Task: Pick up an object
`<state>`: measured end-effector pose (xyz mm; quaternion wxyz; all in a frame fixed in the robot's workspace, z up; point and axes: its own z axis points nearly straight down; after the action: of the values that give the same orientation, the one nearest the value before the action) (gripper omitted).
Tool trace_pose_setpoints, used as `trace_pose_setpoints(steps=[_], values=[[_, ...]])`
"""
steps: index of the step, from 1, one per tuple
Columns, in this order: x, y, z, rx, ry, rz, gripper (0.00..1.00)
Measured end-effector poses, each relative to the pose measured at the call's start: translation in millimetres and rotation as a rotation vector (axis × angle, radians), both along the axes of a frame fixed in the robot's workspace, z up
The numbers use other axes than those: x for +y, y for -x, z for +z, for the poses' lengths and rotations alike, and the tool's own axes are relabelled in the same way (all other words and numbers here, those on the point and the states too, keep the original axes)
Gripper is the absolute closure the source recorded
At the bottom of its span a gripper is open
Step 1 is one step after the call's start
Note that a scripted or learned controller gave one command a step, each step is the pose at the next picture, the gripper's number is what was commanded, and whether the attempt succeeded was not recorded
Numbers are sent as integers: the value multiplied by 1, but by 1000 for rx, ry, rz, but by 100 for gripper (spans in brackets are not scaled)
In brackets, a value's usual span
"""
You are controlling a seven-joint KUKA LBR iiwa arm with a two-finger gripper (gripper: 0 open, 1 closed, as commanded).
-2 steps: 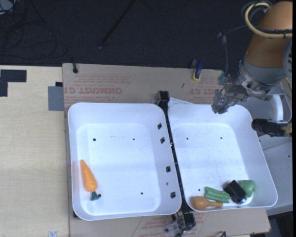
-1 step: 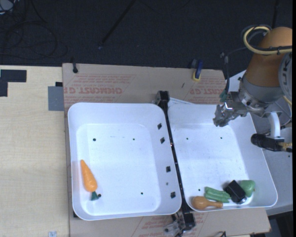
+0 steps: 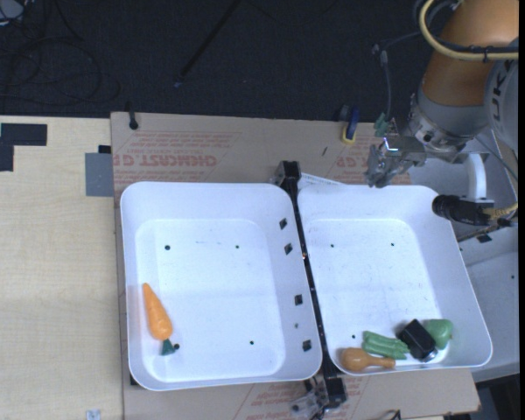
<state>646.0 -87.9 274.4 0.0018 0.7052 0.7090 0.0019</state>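
An orange carrot with a green stub (image 3: 157, 313) lies near the front left corner of the left bin (image 3: 136, 234). In the right bin (image 3: 459, 261), at its front right corner, sit a green pod-shaped piece (image 3: 384, 345), an orange pear-shaped piece (image 3: 365, 360), a black block (image 3: 416, 339) and a green rounded piece (image 3: 439, 329). My gripper (image 3: 382, 166) hangs above the back rim of the right bin, far from all of these objects. Nothing shows between its fingers.
A black divider strip (image 3: 298, 269) with clips runs between the two bins. A yellow and blue clamp (image 3: 350, 125) stands on the cardboard behind the right bin. A black cylinder (image 3: 459, 207) juts in at the right bin's far right edge.
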Motion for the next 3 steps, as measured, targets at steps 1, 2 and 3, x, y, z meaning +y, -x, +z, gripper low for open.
trace_pose_setpoints(steps=[1,2,3], values=[[-35,18,-15,10,1,-8,100],[-57,2,-85,11,1,-6,100],[1,1,6,-1,-1,1,100]])
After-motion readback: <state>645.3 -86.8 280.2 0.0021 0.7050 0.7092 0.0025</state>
